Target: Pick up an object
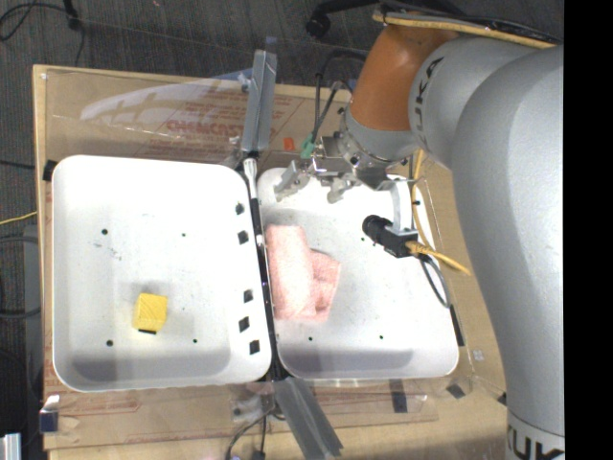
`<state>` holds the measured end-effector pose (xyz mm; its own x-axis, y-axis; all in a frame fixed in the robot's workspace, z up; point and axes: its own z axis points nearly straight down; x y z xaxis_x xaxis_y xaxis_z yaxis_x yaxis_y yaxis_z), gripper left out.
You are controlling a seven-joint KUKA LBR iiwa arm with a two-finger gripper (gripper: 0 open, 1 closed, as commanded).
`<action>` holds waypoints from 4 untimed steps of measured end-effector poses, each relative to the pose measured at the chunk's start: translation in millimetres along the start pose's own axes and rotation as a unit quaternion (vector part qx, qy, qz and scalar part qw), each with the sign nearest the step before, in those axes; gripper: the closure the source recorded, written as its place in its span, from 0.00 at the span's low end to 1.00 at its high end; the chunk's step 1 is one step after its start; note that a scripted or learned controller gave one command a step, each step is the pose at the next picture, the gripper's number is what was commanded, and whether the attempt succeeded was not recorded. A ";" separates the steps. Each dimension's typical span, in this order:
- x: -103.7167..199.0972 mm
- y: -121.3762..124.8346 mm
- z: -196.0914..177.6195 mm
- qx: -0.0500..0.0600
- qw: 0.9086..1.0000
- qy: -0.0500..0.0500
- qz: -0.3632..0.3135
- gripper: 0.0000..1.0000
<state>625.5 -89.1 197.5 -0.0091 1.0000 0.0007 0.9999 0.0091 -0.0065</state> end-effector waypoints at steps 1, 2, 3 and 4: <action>-24.3 26.5 105.6 0.000 1.000 -0.004 -0.012 0.00; -22.1 27.1 95.4 0.000 1.000 -0.002 -0.015 1.00; -33.4 22.4 75.9 -0.003 0.998 -0.001 0.062 1.00; -33.3 22.4 75.9 -0.003 0.998 -0.001 0.062 0.00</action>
<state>647.7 -122.1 121.5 0.1146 0.9934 -0.0012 0.9934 -0.1146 -0.0010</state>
